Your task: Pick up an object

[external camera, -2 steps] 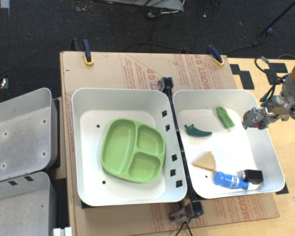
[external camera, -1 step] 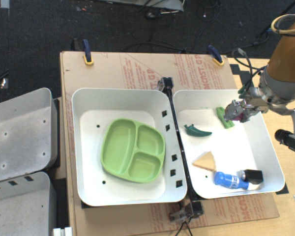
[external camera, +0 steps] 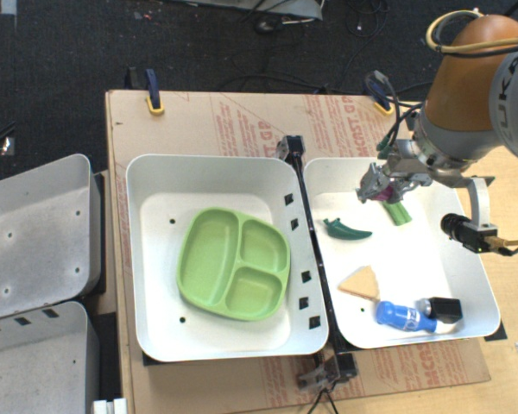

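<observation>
- The grey arm with its orange band reaches in from the right over the far part of the right-hand shallow white bin.
- Its two-finger gripper hangs low over that bin's far left area, and a purple-and-light-green object sits right at the fingertips; I cannot tell whether the claw is spread or pinching it.
- Just near of the gripper, on the bin floor, lies a dark green curved pepper-shaped piece.
- Nearer still rests a tan wedge like a slice of cheese.
- Along the bin's near wall lies a blue bottle with a black cap, on its side.
- The left-hand white bin holds a light green plastic tray with three compartments, lying flat.
- Both bins sit side by side on a cardboard-covered bench.
</observation>
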Tool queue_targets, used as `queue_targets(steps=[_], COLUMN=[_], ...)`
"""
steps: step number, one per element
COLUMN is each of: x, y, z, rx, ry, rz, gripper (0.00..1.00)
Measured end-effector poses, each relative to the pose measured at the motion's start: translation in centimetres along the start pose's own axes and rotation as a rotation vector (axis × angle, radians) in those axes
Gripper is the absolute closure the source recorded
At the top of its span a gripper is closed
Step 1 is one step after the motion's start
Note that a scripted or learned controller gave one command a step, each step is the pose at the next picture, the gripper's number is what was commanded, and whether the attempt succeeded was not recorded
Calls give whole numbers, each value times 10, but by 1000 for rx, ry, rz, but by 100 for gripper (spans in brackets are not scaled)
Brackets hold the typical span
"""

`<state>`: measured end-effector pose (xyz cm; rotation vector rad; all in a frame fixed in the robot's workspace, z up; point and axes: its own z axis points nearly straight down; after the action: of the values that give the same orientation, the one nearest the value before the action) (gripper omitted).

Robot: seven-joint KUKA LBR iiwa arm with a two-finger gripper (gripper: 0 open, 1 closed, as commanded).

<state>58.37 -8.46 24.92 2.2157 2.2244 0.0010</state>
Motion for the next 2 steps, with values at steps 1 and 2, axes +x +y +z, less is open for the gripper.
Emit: queue_targets(steps=[1, 2], x=[49, 105], y=[18, 31], z=[15, 7], rx=[1, -1], ry=[1, 2], rz=[-2, -4], gripper=[100, 100])
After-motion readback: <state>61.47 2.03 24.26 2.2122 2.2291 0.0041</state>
